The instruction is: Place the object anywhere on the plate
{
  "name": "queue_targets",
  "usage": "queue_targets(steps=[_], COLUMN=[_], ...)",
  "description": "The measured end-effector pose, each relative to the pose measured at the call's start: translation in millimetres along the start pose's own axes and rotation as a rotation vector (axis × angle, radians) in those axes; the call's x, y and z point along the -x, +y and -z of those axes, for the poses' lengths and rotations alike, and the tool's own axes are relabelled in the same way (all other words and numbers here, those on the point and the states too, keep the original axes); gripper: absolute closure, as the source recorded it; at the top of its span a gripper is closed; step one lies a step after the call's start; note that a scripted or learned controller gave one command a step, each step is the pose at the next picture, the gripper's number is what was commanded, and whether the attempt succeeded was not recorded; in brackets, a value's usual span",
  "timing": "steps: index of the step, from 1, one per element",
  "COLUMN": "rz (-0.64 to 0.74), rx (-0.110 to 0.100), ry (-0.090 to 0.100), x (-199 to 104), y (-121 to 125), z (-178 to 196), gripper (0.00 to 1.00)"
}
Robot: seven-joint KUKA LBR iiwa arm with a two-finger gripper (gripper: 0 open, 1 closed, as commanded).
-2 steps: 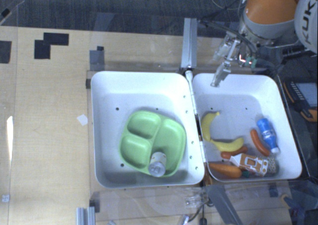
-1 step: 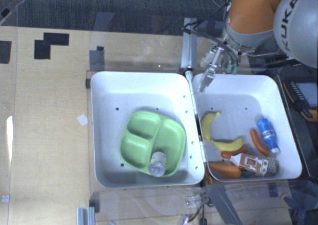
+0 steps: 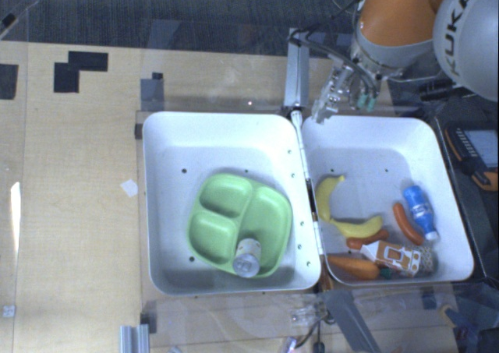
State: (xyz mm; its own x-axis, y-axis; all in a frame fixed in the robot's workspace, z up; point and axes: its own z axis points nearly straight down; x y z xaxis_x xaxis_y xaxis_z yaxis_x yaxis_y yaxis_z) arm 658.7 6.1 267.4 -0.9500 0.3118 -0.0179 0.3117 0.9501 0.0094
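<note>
Clear bottle (image 3: 247, 258) on green plate (image 3: 226, 219), far from gripper (image 3: 343, 94).

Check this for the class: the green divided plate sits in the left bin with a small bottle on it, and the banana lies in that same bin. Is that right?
Not quite. The banana lies in the right bin, as the camera view shows. The rest stands: the green divided plate sits in the left bin with a small bottle on it.

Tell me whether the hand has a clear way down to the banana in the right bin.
Probably yes. The hand hangs above the right bin's far rim, and the banana lies uncovered on the floor, apart from the carrot and carton nearer the front.
</note>
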Motion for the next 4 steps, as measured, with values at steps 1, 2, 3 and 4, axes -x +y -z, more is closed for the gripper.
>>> queue_targets(steps=[1, 2, 3, 4], rz=[0.135, -0.285, -0.285, -0.27], rx=[-0.004, -0.006, -0.007, -0.005], ry=[0.011, 0.011, 0.011, 0.008], x=[-19, -92, -92, -38], y=[45, 86, 86, 95], z=[-45, 2, 1, 69], gripper=[1.0, 1.0, 0.0, 0.0])
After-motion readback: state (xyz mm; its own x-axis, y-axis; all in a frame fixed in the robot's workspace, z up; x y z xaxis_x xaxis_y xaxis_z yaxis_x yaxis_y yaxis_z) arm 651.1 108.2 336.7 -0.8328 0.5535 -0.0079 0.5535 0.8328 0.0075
